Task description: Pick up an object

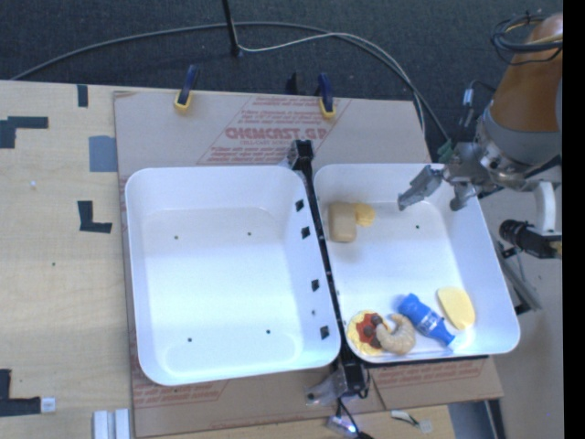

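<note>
"CHEMCAST"-printed board (pixel 274 135), smaller lettering illegible

Two shallow white plastic bins sit side by side mid-frame: the left bin (pixel 146 273) and the right bin (pixel 475 254). In the right bin I count six small things. Toward its upper left lie one tan block-shaped piece (pixel 342 222) and one small yellow rounded piece (pixel 365 214) touching it. Along its lower edge lie one red and dark round item (pixel 364 330), one beige curled ring-shaped item (pixel 398 336), one blue bottle-shaped object (pixel 425 318) and one pale yellow oval piece (pixel 456 306). Two blue-handled yellow-tipped clamps (pixel 186 90) (pixel 324 95) grip the cardboard sheet's (pixel 265 133) upper edge.
</note>
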`<state>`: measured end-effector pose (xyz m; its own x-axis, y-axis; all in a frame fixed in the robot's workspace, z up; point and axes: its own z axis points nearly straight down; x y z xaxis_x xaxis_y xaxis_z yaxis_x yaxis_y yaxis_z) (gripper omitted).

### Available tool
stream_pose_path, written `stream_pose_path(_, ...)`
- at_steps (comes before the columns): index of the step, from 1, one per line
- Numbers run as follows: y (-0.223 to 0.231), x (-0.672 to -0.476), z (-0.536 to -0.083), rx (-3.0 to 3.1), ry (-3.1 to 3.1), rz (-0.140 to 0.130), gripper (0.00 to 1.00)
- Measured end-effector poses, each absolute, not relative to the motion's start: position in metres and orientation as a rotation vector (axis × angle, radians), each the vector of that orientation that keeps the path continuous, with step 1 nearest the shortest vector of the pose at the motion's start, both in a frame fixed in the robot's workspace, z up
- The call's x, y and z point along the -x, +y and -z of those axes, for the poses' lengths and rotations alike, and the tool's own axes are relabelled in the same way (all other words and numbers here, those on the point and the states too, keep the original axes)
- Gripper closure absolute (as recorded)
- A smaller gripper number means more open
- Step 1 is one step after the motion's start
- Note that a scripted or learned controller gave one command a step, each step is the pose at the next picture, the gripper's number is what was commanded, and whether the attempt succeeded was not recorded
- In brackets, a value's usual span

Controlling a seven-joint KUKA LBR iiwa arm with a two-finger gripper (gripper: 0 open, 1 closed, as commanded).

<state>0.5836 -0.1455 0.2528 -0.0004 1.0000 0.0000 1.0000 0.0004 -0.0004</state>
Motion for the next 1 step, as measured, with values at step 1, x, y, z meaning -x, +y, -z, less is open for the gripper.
stream_pose_path(1, -0.1184, -0.6410, -0.1746, 2.214, -2.220, -0.006, 0.00)
